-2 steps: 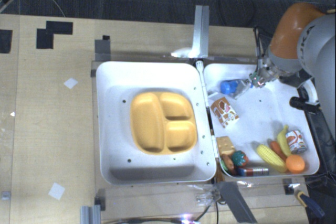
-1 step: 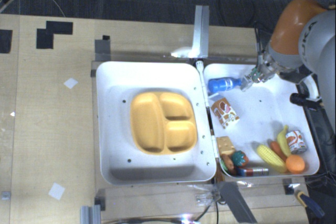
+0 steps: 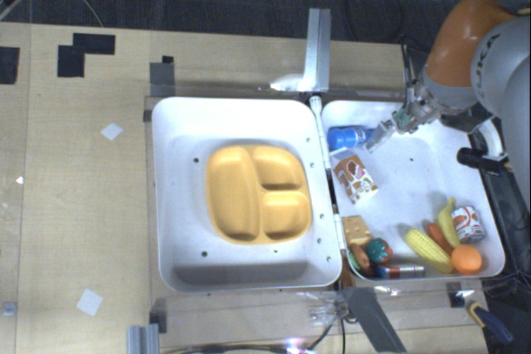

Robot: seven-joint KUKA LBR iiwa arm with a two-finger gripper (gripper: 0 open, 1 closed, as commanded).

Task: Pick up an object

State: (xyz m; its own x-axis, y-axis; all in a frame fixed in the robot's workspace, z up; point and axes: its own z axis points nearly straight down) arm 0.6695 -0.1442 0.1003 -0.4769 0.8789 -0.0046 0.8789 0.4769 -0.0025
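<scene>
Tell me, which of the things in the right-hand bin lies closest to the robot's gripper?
The blue bottle, lying at the bin's far left corner, just left of the gripper. The carton, corn, can and orange sit farther off.

Grey arm entering from the right edge, orange band at the upper right, wrist angled down and leftward, gripper (image 3: 383,131) low at the far end of the right side, fingers too small and blurred to read

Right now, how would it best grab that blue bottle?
Probably across the middle of the blue bottle, coming straight down. It lies on its side by the right bin's left wall, so fingers should straddle its narrow width.
</scene>
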